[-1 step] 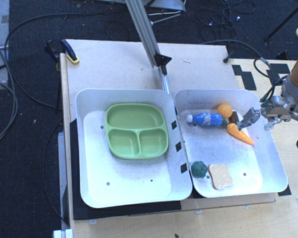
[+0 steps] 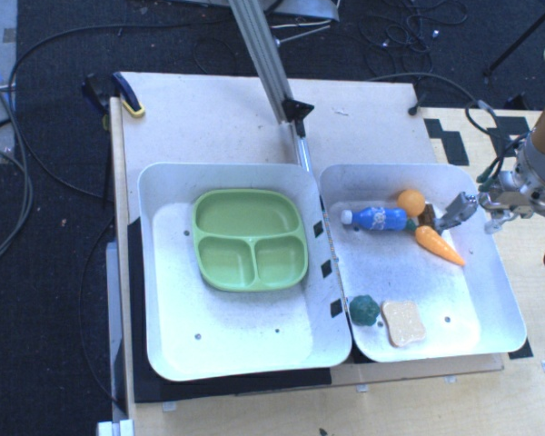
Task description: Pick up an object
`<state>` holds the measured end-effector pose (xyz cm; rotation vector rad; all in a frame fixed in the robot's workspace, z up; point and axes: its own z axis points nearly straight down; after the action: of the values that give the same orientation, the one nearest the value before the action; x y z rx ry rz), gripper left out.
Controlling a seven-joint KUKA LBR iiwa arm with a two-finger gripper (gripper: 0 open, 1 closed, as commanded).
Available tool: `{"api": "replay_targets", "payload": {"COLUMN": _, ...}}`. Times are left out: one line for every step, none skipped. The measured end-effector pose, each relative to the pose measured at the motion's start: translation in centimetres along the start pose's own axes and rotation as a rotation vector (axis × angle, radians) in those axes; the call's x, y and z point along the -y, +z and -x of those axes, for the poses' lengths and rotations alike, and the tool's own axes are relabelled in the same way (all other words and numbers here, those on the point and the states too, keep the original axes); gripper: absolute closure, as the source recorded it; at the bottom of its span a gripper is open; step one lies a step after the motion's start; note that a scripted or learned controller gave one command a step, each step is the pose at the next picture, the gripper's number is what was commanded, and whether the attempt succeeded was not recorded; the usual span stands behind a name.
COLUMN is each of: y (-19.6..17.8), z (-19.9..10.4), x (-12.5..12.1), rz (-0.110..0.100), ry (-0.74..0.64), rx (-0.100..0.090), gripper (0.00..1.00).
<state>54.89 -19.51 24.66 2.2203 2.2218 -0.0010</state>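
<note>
Right bin [image 2: 490, 280]: one sponge [image 2: 404, 322], one broccoli [image 2: 364, 310], carrot [image 2: 439, 244], bottle [image 2: 379, 218], orange [image 2: 411, 202]; tool [image 2: 460, 210] state unclear.

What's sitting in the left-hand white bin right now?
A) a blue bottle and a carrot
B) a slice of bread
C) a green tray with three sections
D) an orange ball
C: the left bin holds the green divided tray, while the blue bottle, carrot, bread slice and orange ball all lie in the right bin.
</note>
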Motion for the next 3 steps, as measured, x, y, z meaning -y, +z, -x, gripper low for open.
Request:
{"api": "replay_targets", "payload": {"y": 4.6, "z": 0.4, "x": -0.7, "rz": -0.002, "ry": 0.001, "rx": -0.001, "gripper": 0.0}}
{"api": "replay_targets", "payload": {"y": 10.5, "z": -0.5, "x": -1.0, "rz": -0.003, "ry": 0.0, "rx": -0.002, "gripper": 0.0}}
{"api": "replay_targets", "payload": {"y": 15.6, "z": -0.5, "x": -1.1, "rz": 0.001, "ry": 0.001, "rx": 0.001, "gripper": 0.0}}
